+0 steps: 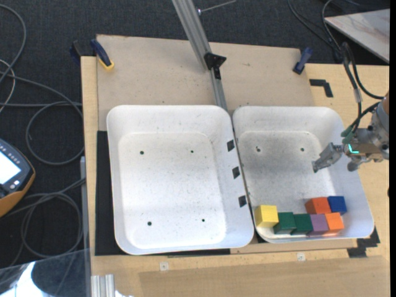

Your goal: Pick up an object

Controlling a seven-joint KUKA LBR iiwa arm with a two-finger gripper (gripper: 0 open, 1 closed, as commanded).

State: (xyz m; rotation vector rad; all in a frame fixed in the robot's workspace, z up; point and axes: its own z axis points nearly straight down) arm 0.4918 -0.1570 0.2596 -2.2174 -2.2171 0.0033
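The left bin gives me broad open floor. In the right bin the blocks crowd the near edge: yellow block, green blocks, purple block, orange blocks, blue block. My gripper hangs near the right wall above them, touching nothing; its opening I cannot tell.

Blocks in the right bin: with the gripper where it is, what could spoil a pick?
The blocks sit packed together against the right bin's near wall, so fingers may find no gap and jam or grab two. The gripper hangs above and beyond the cluster, so a straight descent would likely miss it.
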